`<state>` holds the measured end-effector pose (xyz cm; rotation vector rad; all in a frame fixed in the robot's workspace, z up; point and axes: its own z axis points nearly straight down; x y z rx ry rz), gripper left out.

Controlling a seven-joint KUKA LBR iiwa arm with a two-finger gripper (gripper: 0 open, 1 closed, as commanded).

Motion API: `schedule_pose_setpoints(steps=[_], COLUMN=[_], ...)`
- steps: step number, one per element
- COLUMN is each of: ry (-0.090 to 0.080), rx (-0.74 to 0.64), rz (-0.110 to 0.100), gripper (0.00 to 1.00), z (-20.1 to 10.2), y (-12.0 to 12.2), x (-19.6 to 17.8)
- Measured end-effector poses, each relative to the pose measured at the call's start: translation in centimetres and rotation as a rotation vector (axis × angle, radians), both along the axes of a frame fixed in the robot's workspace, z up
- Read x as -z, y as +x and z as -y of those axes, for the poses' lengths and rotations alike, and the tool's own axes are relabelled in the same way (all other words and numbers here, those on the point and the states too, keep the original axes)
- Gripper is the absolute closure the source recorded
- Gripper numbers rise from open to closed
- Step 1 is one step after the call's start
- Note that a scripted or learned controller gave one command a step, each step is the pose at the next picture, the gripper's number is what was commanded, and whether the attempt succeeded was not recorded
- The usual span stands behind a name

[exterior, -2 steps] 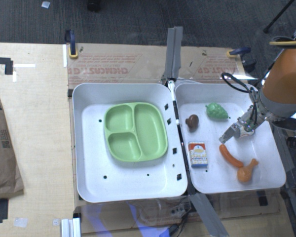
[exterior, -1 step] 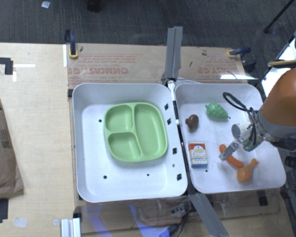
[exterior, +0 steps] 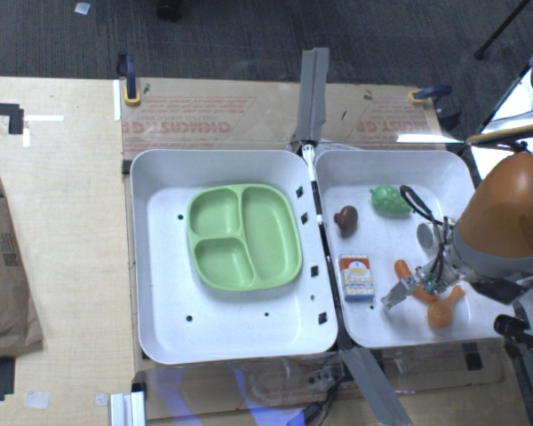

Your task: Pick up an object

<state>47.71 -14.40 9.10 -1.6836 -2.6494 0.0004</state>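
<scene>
White plastic forms both bins. The left bin (exterior: 160, 264) bears a green divided tray (exterior: 245, 235), the largest item on the bench. The right bin (exterior: 373, 327) holds the loose objects, and the arm (exterior: 506, 216) reaches over its right half, its orange band above the wrist.

Objects in the right bin, largest first:
- a green leafy piece (exterior: 390, 200) near the far wall;
- a small white-and-orange box (exterior: 357, 278) lying flat, close to the wall shared with the left bin;
- an orange carrot-like item (exterior: 417, 284) with further orange pieces (exterior: 442, 309) beside it, directly under the tool;
- a brown rounded item (exterior: 346, 219) standing apart, between the box and the green piece.

The gripper (exterior: 412, 287) sits low over the orange carrot-like item, the likely pick target. Its metal fingers (exterior: 396, 295) appear to reach the item's near end, but at this slant the width of the opening, and whether anything is caught between the fingers, cannot be told.

Procedure for the step in hand: centre the fingers across the carrot's narrow width, not along its length. Descend until the tips are just off the bin floor. Close fully before lifting, and lift straight up so the neighbouring orange pieces do not drag along. Risk: a rounded item may roll out of an off-centre grip.
</scene>
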Motion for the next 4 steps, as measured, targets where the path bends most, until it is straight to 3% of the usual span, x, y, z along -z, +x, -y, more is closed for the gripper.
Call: schedule_pose_setpoints(steps=[1, 2, 3, 4], ry=[-0.007, -0.002, 0.000, -0.001], rx=[-0.055, -0.167, -0.068, -0.065], rz=[0.006, 0.004, 0.003, 0.002], gripper=[0.00, 0.00, 0.00, 0.00], z=[-2.5, -4.1, 3.4, 3.4], y=[3.7, 8.1, 7.1, 2.9], x=[-0.1, -0.1, -4.1, 0.0])
